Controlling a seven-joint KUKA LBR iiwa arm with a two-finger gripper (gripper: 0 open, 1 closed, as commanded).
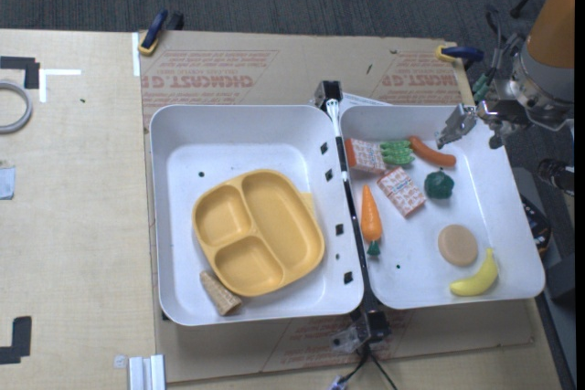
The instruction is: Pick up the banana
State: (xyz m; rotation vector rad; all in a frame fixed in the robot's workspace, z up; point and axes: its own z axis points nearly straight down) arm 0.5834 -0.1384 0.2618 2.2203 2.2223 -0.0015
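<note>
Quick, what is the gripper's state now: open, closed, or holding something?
Gripper: open or closed cannot be told; it sits over the right bin's far edge, apart from the banana.

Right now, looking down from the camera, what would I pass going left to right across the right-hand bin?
Carrot → small carton → green vegetable → round tan cookie → banana, in the near right corner.
</note>
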